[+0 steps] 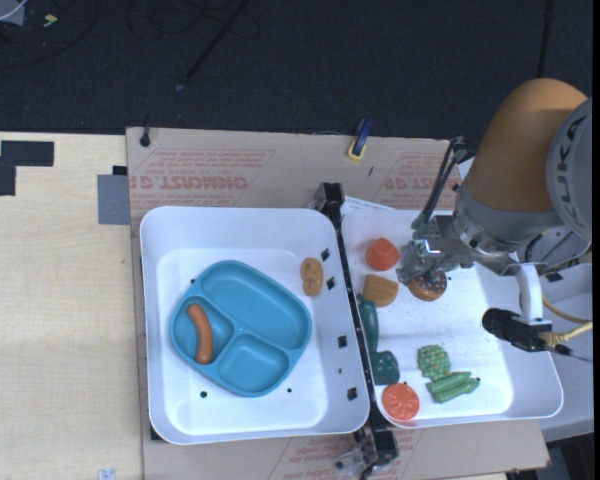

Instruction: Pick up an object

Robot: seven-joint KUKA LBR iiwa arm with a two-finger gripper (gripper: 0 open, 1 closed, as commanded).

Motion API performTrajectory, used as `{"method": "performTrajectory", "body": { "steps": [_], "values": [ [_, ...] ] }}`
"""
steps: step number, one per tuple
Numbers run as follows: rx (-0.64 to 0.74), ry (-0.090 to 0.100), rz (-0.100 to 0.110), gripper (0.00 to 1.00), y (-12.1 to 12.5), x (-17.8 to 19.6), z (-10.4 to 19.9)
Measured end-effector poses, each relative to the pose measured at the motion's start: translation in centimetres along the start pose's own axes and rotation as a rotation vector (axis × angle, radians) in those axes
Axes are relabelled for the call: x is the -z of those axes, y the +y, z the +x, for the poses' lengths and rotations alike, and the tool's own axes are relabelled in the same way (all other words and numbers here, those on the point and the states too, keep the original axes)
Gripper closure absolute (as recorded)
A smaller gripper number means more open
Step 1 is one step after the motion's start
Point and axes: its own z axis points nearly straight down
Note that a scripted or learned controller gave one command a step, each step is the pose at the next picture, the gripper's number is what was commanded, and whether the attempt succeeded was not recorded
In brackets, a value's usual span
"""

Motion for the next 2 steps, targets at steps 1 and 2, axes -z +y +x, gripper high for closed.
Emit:
{"method": "performTrajectory", "body": {
  "steps": [1,2],
  "values": [
    [0.000,-0.001,0.001,1.00,0.62,-1.02,0.48],
    [-0.001,-0.001,0.001,1.00,0.17,-0.70,0.57]
  ]
}}
